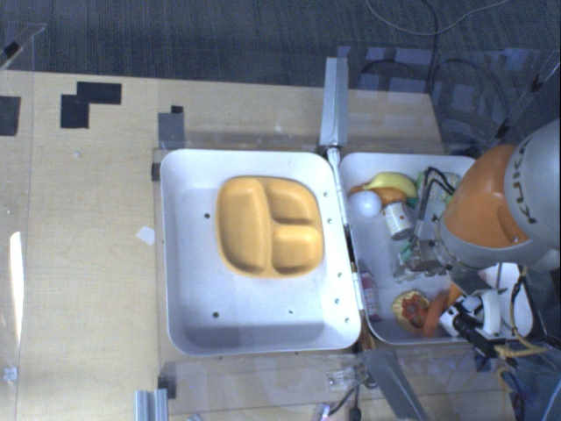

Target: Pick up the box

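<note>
Honestly couldn't tell how the jaws stood. The gripper (419, 260) was down low in the right bin (456, 161), mostly tucked under the arm's (508, 204) big orange band, so whether it had hold of anything wasn't visible either. No clear box that I could pick out in that pile; too cluttered to say which item it was. Right around the gripper sat a small cylindrical bottle (398, 219), tilted, with a white ball (365, 203) just beside it and a banana (389, 184) behind both, near the bin's far edge. Closer to the front was an orange carrot-shaped thing (435, 312). Over in the left bin (188, 318) lay a yellow three-compartment tray (268, 224), roughly centered, well apart from the arm.
</note>
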You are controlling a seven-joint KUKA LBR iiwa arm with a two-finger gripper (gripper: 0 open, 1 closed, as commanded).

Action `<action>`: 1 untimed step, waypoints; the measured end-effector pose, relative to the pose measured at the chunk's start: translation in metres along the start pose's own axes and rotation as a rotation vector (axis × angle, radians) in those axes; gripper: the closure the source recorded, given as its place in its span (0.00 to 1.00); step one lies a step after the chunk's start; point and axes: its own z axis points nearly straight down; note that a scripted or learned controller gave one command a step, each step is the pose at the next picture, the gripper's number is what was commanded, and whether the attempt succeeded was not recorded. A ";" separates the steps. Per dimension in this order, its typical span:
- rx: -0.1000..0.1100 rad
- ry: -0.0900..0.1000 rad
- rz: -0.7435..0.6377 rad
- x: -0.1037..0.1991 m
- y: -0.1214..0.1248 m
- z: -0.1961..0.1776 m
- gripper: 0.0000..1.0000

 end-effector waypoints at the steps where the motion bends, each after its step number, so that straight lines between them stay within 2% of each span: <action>1: 0.000 0.000 0.000 0.000 0.000 0.000 0.00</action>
